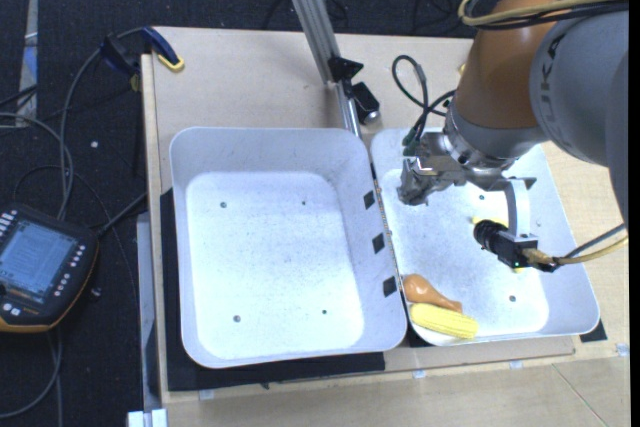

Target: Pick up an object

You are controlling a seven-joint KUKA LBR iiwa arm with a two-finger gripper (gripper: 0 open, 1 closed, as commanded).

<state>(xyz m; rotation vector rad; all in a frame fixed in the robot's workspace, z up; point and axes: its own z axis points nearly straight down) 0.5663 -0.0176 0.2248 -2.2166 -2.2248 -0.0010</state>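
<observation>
While side by side, two bins point(200, 155).

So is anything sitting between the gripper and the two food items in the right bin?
Nothing visible. The gripper hangs over bare bin floor; the corn and the orange piece lie at the near edge, unobstructed.

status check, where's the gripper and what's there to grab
Gripper low over right bin, upper left part. Corn cob and orange piece at bin's near left corner, untouched. Nothing between gripper and them.
</observation>
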